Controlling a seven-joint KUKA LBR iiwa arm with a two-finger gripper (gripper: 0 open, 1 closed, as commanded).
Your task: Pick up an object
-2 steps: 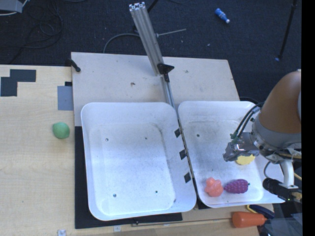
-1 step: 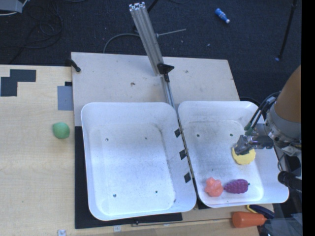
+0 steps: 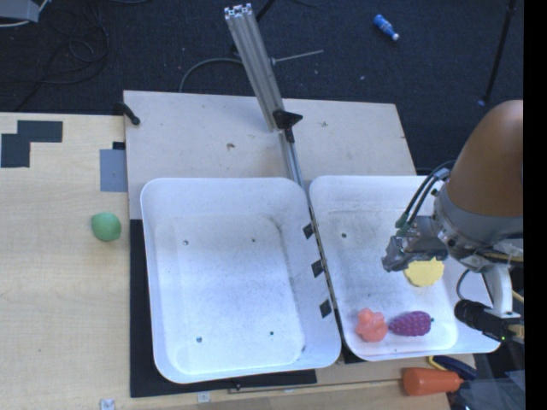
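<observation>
In the right bin (image 3: 359,212) lie a yellow object (image 3: 426,272), a purple grape-like cluster (image 3: 410,324) and a small salmon-pink object (image 3: 371,325). My gripper (image 3: 405,255) hangs low over the right bin, at the yellow object's upper left edge and partly covering it. The arm's orange band and grey wrist hide what lies behind the gripper. The purple and pink objects rest near the bin's front wall, apart from the gripper.
The left bin (image 3: 171,203) stands beside the right one, with black clips along the shared rim. A green ball (image 3: 106,226) sits on the wooden bench at the left. An orange object (image 3: 432,381) lies on the bench in front of the right bin. A metal rail (image 3: 256,58) slants at the back.
</observation>
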